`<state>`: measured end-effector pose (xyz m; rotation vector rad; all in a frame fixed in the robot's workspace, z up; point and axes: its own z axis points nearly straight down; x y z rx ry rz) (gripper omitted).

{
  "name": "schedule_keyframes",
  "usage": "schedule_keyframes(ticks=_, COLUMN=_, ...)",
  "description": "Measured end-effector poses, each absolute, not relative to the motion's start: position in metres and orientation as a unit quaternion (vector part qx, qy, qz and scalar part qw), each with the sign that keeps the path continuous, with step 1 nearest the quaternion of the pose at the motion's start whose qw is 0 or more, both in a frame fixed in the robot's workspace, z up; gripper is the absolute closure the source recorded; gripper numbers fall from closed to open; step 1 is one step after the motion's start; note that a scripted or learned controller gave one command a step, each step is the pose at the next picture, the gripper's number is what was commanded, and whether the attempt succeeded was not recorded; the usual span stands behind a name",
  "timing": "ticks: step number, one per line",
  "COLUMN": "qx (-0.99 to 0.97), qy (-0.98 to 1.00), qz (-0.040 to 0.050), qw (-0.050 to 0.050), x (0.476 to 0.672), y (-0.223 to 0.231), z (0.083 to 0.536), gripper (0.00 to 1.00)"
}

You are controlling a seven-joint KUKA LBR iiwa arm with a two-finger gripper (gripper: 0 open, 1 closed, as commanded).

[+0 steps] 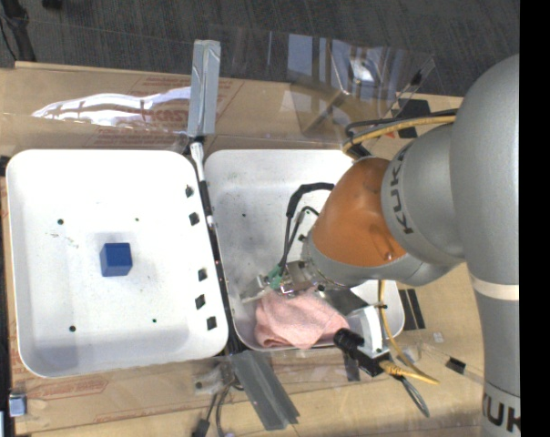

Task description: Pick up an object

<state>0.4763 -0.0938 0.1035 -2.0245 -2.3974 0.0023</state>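
A small blue cube (pixel 117 259) sits near the middle of the left white bin (pixel 38 189). A crumpled pink cloth (pixel 295 322) lies at the front of the right white bin (pixel 248 198). My gripper (pixel 289 285) hangs low over the right bin, right at the cloth's upper edge, under the orange wrist band. The arm's bulk covers much of that bin's right half.
A dark divider with black clips (pixel 205 262) runs between the two bins. Clear plastic sheeting (pixel 348 80) stands behind the right bin. Brown cardboard (pixel 102 107) surrounds the bins.
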Motion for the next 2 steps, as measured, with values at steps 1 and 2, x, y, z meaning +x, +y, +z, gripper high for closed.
schedule_keyframes(ticks=1, qx=-0.644, qy=-0.765, qz=0.0009, qw=0.002, x=0.4771, y=-0.0947, z=0.1131, gripper=1.0)
schedule_keyframes(ticks=2, qx=-0.643, qy=-0.765, qz=0.0009, qw=0.002, x=0.4771, y=-0.0945, z=0.1132, gripper=0.0)
